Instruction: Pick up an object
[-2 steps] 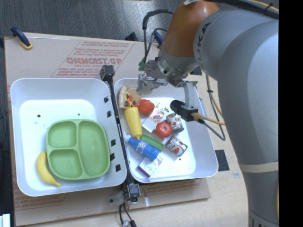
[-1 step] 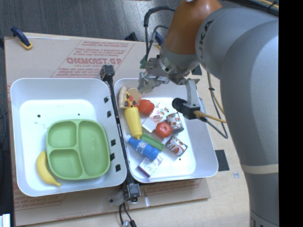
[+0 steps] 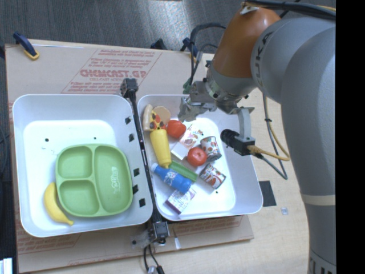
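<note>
Gripper (image 3: 190, 108): over right bin's (image 3: 246, 188) far edge, finger state indiscernible. Yellow bottle (image 3: 161, 146), tomatoes (image 3: 176, 129), cans (image 3: 211, 176): crowded at bin's left and centre; bare floor along right wall.

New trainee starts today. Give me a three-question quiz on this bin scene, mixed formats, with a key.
1. True or false: the banana lies in the same bin as the green divided plate.
2. Which bin is the gripper above? A. left B. right
3. Fill in: the yellow bottle lies next to a red ____.

Key: 1 true; 2 B; 3 tomato
</note>
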Robot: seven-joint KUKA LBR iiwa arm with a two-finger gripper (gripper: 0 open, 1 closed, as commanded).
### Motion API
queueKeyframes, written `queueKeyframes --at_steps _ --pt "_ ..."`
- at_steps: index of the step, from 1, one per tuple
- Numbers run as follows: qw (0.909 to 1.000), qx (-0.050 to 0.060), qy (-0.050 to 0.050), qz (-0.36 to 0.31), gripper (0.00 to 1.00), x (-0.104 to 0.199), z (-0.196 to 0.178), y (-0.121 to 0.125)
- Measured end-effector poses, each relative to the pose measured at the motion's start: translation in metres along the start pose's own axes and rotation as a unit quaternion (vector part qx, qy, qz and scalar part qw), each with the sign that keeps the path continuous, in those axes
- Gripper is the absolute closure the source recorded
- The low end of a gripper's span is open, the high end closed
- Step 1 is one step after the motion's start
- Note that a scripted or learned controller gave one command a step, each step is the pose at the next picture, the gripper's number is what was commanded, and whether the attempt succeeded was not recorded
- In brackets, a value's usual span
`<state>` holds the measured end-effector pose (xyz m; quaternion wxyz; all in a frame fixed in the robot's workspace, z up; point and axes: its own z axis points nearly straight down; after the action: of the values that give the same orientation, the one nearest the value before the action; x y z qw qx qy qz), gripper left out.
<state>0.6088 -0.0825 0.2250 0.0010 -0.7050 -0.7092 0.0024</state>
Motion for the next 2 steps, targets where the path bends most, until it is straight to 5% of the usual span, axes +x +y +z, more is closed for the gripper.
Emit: queueKeyframes --at_steps 2 --pt "1.0000 0.001 0.001 -0.001 1.00 0.062 0.004 -0.004"
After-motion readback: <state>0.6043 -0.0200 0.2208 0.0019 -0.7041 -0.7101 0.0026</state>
